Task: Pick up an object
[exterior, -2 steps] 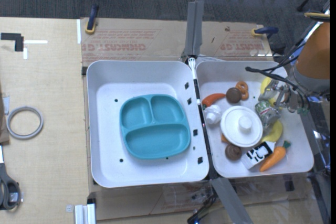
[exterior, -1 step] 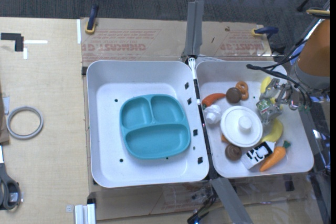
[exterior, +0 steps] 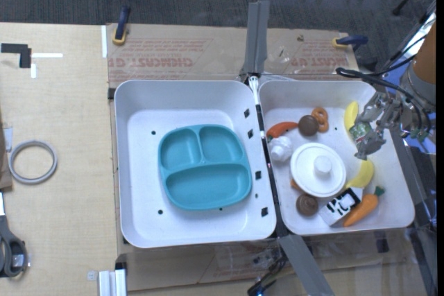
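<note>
Gripper (exterior: 370, 129) sits above right bin (exterior: 395, 218), near banana (exterior: 352, 114) and lid (exterior: 318, 168). Jaw state cannot be determined; possibly something green there.

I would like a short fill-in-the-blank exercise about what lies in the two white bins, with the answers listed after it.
1. The teal divided tray lies in the ____ bin.
2. The round white lid lies in the ____ bin.
3. The carrot near the right bin's front corner is ____ in colour.
4. The gripper hovers over the ____ bin.

Missing words: left; right; orange; right
</note>
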{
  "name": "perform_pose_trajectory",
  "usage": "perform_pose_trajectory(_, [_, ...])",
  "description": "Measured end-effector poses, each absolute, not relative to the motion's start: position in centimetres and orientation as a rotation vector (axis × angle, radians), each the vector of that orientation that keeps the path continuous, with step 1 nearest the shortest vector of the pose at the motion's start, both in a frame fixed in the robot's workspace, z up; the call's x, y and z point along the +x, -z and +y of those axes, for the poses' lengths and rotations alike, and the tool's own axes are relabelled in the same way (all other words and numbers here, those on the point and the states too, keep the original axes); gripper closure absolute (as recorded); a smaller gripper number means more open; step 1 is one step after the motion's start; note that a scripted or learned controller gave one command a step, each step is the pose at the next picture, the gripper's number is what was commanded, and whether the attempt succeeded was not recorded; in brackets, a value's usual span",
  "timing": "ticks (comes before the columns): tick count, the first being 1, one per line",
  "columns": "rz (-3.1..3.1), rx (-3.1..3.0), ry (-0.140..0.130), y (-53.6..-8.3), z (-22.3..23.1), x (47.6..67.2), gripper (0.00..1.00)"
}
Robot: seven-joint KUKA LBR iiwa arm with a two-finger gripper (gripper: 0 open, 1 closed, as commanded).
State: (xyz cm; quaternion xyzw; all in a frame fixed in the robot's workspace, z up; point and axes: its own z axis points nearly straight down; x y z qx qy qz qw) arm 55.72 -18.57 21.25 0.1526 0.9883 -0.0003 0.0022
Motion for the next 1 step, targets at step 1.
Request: perform_pose_trajectory(1, [3.09,0.542,0.0,-25.04,-16.05,60.52,1.0])
